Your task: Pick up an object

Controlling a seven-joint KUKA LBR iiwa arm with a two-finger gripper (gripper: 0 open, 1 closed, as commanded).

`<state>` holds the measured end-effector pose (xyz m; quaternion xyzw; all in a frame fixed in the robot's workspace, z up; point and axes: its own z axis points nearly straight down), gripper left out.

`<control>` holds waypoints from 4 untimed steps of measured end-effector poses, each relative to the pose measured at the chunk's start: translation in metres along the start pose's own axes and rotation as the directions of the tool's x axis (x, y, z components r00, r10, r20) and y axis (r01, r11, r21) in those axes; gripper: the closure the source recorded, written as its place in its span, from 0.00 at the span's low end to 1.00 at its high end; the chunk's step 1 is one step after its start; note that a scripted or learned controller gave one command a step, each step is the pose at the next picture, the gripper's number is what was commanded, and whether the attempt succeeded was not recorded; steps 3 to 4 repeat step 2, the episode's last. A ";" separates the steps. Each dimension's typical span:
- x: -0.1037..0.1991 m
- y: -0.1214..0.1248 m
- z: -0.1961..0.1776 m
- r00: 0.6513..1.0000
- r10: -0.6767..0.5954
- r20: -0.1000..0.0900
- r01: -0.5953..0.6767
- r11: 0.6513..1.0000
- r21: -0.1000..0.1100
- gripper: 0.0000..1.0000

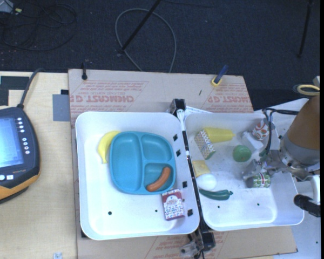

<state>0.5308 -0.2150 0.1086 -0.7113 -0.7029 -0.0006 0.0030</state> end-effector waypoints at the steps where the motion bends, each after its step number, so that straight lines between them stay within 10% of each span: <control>1: 0.089 -0.017 0.016 1.000 -0.014 0.014 0.014 1.000 -0.021 1.00; 2: 0.167 -0.019 -0.083 1.000 -0.019 0.003 0.019 1.000 -0.007 1.00; 4: 0.167 -0.019 -0.083 1.000 -0.019 0.003 0.019 1.000 -0.007 1.00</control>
